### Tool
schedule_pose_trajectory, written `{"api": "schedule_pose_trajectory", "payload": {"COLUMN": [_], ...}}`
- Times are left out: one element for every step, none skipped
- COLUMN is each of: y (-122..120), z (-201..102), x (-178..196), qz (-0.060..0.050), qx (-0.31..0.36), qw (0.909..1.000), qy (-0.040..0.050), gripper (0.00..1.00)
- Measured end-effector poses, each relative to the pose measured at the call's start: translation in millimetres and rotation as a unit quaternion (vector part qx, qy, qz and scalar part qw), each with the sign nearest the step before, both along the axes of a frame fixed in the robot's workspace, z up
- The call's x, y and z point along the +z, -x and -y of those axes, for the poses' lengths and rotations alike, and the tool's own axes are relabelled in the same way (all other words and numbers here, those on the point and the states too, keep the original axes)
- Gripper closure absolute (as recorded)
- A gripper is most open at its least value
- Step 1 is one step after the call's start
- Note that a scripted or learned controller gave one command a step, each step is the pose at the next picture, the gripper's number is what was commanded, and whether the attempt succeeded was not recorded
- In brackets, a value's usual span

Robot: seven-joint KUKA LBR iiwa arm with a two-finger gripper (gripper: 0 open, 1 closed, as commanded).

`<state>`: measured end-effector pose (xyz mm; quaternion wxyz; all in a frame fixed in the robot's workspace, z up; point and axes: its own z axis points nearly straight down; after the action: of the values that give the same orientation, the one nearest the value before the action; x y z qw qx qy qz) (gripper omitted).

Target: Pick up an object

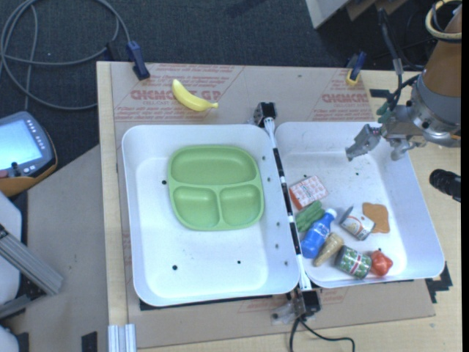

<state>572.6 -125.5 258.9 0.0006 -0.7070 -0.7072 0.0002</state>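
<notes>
white bins: left bin (146, 270) bears a green tray (215, 186); right bin (418, 204) bears a red packet (308, 191), blue bottle (318, 234), cans (355, 262), brown piece (376, 215), all crowded in its near half. banana (193, 97) lies outside on the board. gripper (377, 144): over the right bin's far half, jaws apart, holding nothing, well apart from the cluster. risk: items touch one another, so a descent may nudge neighbours or close on two at once; round cans may roll out of the jaws
</notes>
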Motion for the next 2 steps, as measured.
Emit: {"api": "schedule_pose_trajectory", "payload": {"y": [27, 53], "z": [55, 86], "x": [-103, -152], "qz": [0.0, 0.0], "qx": [-0.001, -0.001], "qw": [1.0, 1.0], "qy": [0.0005, 0.0001], "gripper": [0.0, 0.0]}}
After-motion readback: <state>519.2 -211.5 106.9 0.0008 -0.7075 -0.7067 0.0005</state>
